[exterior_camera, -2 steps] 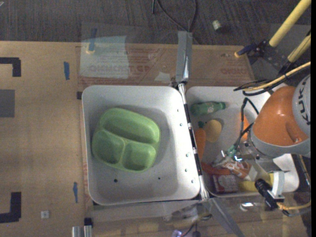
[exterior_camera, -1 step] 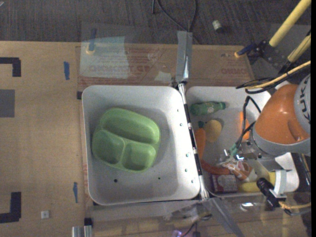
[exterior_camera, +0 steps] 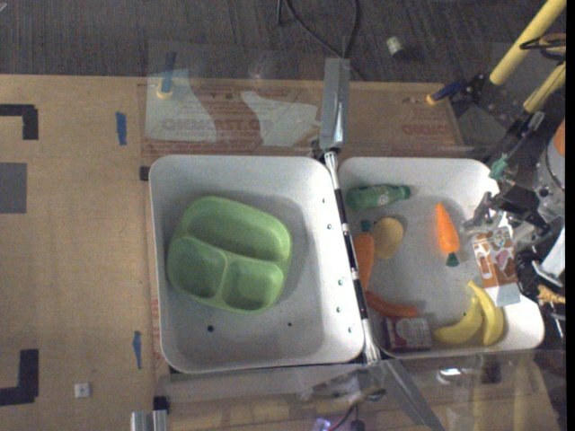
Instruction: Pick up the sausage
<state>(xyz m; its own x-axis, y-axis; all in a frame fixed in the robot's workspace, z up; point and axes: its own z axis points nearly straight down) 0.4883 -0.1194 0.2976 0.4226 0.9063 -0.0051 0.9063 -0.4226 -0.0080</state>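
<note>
Probably a robotics lab: two white bins [exterior_camera: 241, 353] on a taped cardboard-topped bench [exterior_camera: 72, 241], loose cable [exterior_camera: 316, 7] on carpet.

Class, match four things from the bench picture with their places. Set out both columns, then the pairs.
1 green tray
2 green bottle
3 banana
4 sausage

A near right corner of the right bin
B left bin
C far left corner of the right bin
D near edge of the right bin, left of the banana

Pairs: 1-B, 2-C, 3-A, 4-D
</note>
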